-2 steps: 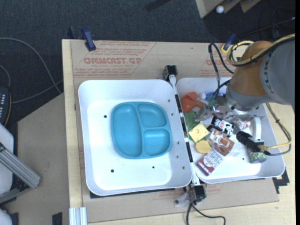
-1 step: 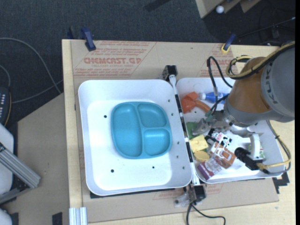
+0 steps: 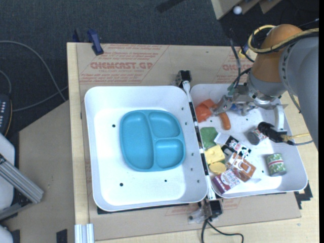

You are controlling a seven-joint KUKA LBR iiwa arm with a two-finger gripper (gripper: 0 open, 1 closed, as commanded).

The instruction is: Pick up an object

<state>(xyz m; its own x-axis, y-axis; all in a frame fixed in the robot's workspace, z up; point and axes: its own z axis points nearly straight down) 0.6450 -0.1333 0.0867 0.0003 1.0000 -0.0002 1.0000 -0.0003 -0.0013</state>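
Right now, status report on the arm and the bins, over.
Gripper low in right bin, near orange piece. Nothing seen held. Small items crowd that bin. Blue tray alone in left bin.

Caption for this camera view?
Arm lowers gripper over right bin of small items; blue tray in left bin.

Both white bins, the left bin (image 3: 101,135) and the right bin (image 3: 291,178), look like smooth, slightly glossy plastic, as does the blue divided tray (image 3: 152,139). The bench board (image 3: 126,65) beneath looks matt, like printed cardboard or wood. The arm's orange band (image 3: 276,52) shines smoothly
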